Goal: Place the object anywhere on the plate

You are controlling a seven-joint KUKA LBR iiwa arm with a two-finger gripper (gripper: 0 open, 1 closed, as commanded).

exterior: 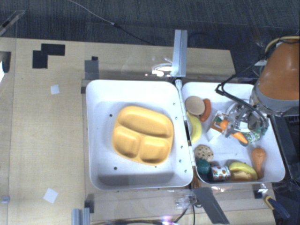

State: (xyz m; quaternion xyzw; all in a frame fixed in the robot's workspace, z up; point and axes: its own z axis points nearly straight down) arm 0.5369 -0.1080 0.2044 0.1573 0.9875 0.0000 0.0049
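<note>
The yellow plate (142,134), with three compartments, lies in the left bin (101,172) and has nothing on it. My gripper (237,123) hangs low over the upper right part of the right bin (276,172), below the orange band of the arm (281,74). Right around it lie a small orange carrot piece (240,137), a green and white packet (256,133) and a small orange and green box (219,122). The gripper body hides whether anything is between its tips.
The right bin also holds a tan bun (194,105), a yellow banana (195,128), a speckled cookie (203,151), a teal piece (203,166), a small can (219,173), a yellow-brown fruit (242,170) and an orange pear shape (258,157). A metal divider (185,125) separates the bins.
</note>
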